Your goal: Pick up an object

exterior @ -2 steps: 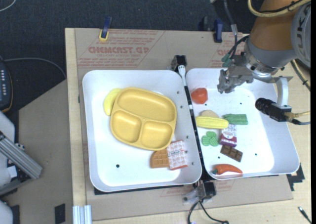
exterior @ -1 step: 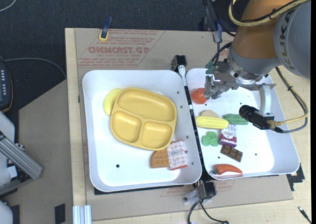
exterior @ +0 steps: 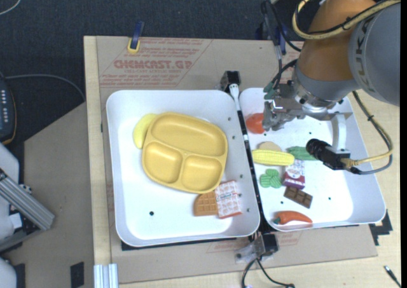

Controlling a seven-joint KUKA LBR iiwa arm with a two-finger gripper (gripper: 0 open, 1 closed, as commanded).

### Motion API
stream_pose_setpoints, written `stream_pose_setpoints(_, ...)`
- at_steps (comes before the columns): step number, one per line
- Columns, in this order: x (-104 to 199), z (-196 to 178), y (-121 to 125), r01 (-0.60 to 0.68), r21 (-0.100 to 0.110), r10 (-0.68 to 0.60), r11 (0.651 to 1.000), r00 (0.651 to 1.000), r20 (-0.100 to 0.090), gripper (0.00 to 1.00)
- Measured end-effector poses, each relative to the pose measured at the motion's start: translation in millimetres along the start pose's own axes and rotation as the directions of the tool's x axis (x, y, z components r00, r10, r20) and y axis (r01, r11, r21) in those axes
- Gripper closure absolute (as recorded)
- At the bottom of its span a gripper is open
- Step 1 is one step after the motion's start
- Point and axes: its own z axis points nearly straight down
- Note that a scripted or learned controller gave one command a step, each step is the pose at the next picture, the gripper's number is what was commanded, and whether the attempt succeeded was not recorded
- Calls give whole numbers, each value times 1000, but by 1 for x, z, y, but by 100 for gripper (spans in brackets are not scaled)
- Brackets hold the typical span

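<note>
Claw (exterior: pixel 275 115) low over right bin (exterior: pixel 365 185), at far-left corner, beside red toy (exterior: pixel 255 123); grip state: cannot tell. Candidates lie loose nearby: corn cob (exterior: pixel 272 157), chocolate bar (exterior: pixel 297 198), chili pepper (exterior: pixel 292 218). Yellow divided plate (exterior: pixel 183 151) fills left bin (exterior: pixel 121 153), likely drop side.

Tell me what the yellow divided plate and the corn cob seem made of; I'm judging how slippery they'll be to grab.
The plate looks like molded plastic, smooth with a soft sheen: uniform yellow, rounded compartment walls. The corn cob looks like toy plastic too, evenly colored, though its surface is too small to tell the finish.
</note>
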Motion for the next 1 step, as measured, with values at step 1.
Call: stream_pose_setpoints(1,4,-17,2,2,-7,-2,1000,1000,0,100)
